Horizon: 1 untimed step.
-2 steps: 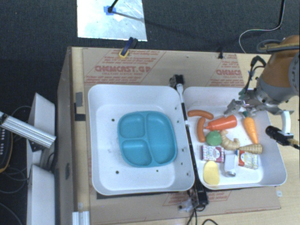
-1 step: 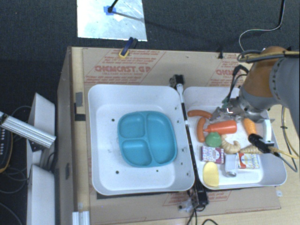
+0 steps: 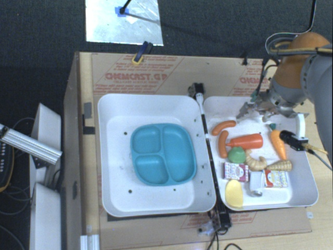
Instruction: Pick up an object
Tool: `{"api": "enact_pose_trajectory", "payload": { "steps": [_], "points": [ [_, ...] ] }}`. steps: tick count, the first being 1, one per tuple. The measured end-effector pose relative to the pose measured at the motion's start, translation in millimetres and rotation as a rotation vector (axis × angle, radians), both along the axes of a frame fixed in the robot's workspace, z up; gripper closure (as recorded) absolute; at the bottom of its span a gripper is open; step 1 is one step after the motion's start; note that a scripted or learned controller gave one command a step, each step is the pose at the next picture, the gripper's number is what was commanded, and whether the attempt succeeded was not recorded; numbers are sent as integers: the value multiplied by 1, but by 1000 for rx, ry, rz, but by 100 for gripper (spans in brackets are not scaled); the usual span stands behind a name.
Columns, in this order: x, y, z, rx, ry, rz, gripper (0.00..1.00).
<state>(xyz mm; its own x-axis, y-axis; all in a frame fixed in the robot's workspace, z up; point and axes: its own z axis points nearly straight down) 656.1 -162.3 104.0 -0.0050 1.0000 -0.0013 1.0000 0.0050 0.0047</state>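
While the hand (image 3: 258,110) hovers over the right bin's (image 3: 304,191) far end, finger spread indeterminate, the toy foods lie just below it, nearest a sausage (image 3: 224,126) and red pepper (image 3: 246,140).

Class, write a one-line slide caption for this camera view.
Grey KUKA arm's gripper hovers over the right white bin of toy food; a blue sectioned plastic tray sits in the left bin.

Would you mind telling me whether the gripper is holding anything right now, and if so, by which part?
Nothing is held: the gripper hangs above the right bin's back edge, nothing between its fingers.
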Motion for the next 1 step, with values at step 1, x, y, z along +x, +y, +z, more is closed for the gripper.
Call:
{"api": "enact_pose_trajectory", "payload": {
  "steps": [1],
  "points": [
    [-47,-39,57,-2,0,-3,0]
  ]
}}
